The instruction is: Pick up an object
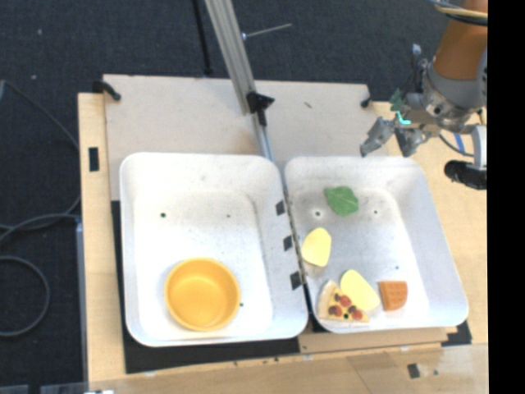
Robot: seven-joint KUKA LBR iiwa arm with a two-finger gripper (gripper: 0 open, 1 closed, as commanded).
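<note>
My gripper hangs above the far right corner of the right bin, its two fingers spread open with nothing between them. Below it in that bin lie a green leaf-shaped piece, a pale yellow piece, a yellow wedge, a pizza-like slice with red dots and an orange block. A yellow bowl sits in the front of the left bin.
A slanted metal pole rises from the bench behind the two bins. The arm's orange band is at the upper right. A dark cable loops on the floor at the left.
</note>
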